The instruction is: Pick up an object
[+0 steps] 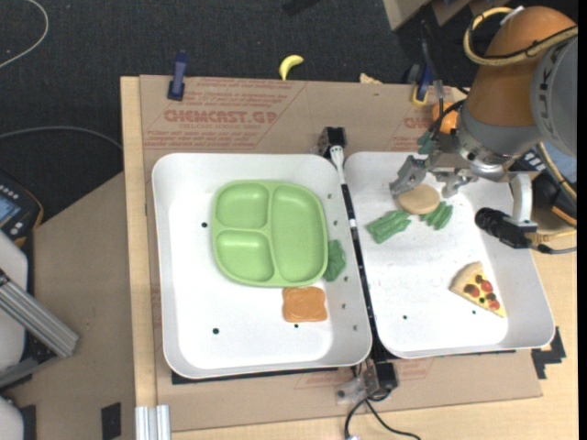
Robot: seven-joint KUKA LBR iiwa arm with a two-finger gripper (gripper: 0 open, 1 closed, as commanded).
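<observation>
I am reaching in over the right bin on the cardboard-covered table, dark carpet lying around it. My fingers are spreading just above a tan round cookie, gripping nothing. Green beans are lying beside it and a pizza slice nearer the front. The left bin is holding a green divided plate and a toast piece.
</observation>
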